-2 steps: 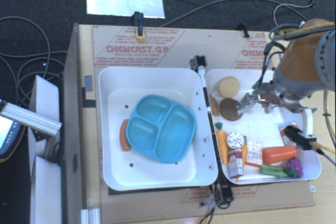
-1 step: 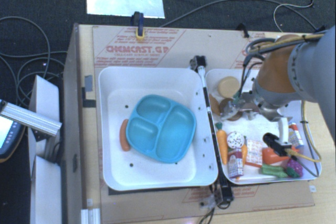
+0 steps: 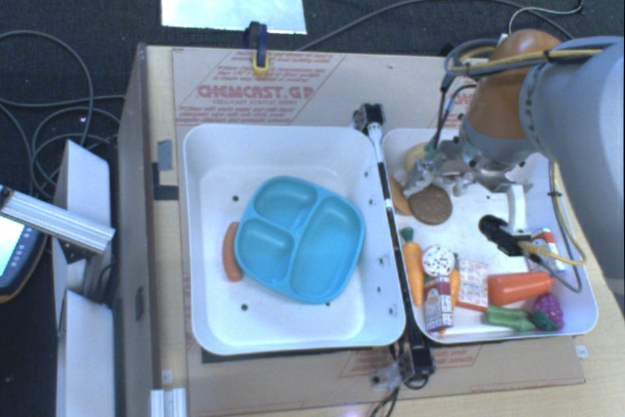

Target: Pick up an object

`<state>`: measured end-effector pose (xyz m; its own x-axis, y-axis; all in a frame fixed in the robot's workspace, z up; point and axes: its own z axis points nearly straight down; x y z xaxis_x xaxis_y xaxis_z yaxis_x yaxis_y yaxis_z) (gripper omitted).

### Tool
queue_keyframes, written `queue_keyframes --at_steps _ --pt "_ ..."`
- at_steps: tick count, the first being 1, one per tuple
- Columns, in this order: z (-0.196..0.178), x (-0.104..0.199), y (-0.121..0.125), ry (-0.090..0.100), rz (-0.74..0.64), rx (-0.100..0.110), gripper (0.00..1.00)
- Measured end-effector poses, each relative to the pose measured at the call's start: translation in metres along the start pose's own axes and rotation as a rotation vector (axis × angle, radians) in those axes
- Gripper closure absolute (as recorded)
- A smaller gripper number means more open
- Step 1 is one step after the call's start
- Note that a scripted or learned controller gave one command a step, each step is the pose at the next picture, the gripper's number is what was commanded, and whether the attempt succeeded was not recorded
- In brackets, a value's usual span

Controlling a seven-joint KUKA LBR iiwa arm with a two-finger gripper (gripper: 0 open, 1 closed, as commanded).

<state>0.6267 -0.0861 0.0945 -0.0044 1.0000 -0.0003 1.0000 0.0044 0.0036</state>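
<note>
In the right bin [image 3: 584, 306], the gripper [image 3: 427, 173] is hanging just over a brown cookie [image 3: 431, 205]; whether it's spread or pinched, I cannot tell.

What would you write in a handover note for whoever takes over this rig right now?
Gripper: low over the back of the right bin, beside a brown cookie; nothing seen held.
Things: the right bin holds a carrot, a red pepper, purple grapes and small packets. The left bin holds a blue divided plate and a hot dog.
Done: no pick visible.
Left: grasp one object and lift it.
</note>
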Motion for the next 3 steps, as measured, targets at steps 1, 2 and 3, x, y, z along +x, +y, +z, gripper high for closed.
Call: queue_keyframes --at_steps 1,2,3 --pt "0.01 -0.006 -0.105 0.001 0.003 0.003 0.0" --pt "-0.001 -0.006 -0.104 0.001 0.002 -0.001 1.0" --pt "-0.112 0.003 -0.139 0.0 0.002 0.0 1.0"
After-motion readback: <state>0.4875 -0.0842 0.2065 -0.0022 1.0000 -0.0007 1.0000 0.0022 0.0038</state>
